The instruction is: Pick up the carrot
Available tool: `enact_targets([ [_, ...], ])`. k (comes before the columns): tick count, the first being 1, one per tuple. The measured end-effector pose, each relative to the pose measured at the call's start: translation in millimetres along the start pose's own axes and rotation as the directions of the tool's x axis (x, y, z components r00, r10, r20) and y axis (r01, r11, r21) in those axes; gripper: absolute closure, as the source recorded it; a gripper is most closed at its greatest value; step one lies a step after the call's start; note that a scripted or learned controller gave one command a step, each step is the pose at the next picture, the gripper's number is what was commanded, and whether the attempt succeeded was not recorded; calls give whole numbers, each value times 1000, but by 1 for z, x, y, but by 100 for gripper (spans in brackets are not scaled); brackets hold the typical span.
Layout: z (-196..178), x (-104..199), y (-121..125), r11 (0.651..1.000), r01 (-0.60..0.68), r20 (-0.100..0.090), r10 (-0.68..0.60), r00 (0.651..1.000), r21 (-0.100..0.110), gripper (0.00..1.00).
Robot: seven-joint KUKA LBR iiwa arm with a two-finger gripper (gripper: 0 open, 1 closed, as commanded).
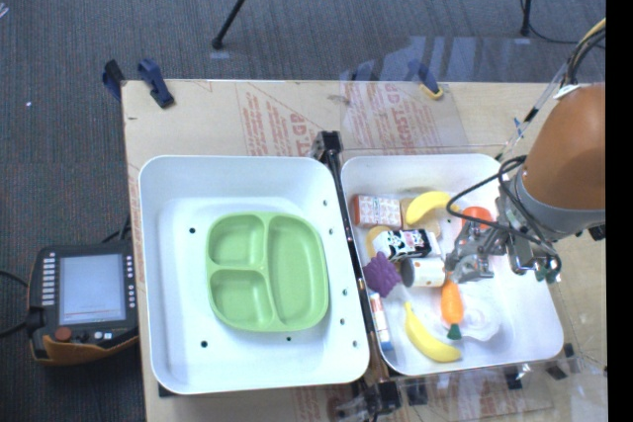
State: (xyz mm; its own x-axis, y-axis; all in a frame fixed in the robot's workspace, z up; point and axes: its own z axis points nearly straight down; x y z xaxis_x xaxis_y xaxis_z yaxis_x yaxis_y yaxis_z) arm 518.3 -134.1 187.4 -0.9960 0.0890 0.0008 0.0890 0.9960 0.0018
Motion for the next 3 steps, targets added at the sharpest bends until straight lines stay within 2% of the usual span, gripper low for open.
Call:
enact_targets([
  [1,0,0,0,1000,1,0,-1,1000,0,0],
  [2,91,8,31,1000,-15,21,15,1000,2,0],
  [3,91,34,7,999,53,26,-53,998,2,0],
])
